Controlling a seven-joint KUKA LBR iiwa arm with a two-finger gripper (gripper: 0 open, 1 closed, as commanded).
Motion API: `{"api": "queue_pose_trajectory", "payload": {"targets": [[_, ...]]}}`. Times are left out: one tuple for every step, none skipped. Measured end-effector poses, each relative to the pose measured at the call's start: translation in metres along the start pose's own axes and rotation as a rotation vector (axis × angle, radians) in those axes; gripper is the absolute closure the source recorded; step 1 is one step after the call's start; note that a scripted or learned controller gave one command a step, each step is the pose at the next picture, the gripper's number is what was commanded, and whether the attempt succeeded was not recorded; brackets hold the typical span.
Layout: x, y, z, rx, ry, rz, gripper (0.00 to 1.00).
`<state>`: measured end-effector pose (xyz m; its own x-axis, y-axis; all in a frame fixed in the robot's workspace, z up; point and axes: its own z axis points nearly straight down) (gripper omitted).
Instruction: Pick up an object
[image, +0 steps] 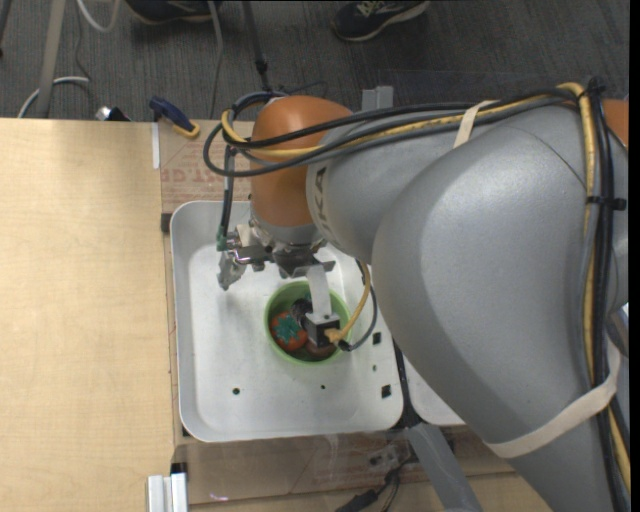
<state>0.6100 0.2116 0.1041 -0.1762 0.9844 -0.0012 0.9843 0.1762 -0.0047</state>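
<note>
The green bowl (272, 340) stands in the white bin (225, 345), a little toward the arm's side of the bin's middle. Inside the bowl lie 2 small things touching each other: an orange piece (294, 343) low on its left side, and a teal piece (287, 325) just above it.

The gripper (290, 265) hangs just above the bowl's upper rim, under the arm's orange band (290, 150). From this angle the wrist hides its tip, so I cannot tell whether it is released or clenched, and nothing can be seen held in it. The grey arm (480, 270) fills the space right of the bowl and covers most of that side of the bench.

Left of the bowl, past the bin's wall, lies a broad pale wooden board (80, 300). Well above the bowl, beyond the bin's far edge, a blue and yellow clamp (172, 114) rests at the board's corner. Below the bowl, a few small dark dots (236, 391) mark the bin floor.
</note>
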Motion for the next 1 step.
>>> {"api": "queue_pose_trajectory", "payload": {"targets": [[-0.0826,0.0353,-0.1461,-0.006,-0.002,-0.059,0.0]]}}
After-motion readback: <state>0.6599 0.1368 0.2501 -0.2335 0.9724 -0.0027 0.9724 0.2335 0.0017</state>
